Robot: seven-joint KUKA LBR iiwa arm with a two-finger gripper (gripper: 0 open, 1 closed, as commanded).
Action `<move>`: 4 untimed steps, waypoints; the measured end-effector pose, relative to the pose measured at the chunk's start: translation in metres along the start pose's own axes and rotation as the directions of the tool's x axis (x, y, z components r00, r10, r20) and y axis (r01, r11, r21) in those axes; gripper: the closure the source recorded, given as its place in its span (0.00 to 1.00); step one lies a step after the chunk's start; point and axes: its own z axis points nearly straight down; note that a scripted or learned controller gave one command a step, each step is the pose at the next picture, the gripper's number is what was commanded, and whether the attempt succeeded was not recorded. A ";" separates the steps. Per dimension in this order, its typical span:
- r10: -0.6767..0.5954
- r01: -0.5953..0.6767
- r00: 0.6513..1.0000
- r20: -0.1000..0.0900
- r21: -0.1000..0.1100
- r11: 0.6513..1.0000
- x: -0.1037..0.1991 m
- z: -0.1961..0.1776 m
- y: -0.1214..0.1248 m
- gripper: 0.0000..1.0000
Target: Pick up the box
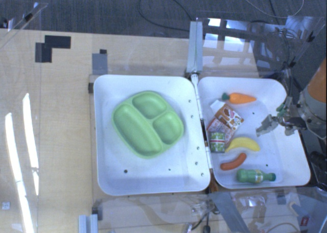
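Two white bins sit side by side on the bench. The left bin [107,165] holds a green plate [148,123] with three parts. The right bin [294,168] holds the box [227,119] near its left edge, leaning on a small can [217,142]. An orange carrot [238,98] lies near the far edge. A banana [242,144], a red sausage [233,162] and a green bottle [255,177] lie toward the near edge. The jaws [276,124] hang over the right side of this bin, open and holding nothing.

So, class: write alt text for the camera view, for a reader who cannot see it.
The gripper hangs over the right bin, apart from the box, which lies by a carrot, can, banana, sausage and bottle. The left bin holds a green tray.
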 end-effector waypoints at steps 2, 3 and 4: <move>0.139 -0.138 0.990 0.013 -0.034 0.990 0.053 0.117 0.048 0.00; 0.349 -0.349 0.937 -0.004 -0.022 0.937 0.047 0.120 0.094 0.00; 0.530 -0.530 0.848 0.016 0.027 0.847 0.064 0.119 0.153 0.00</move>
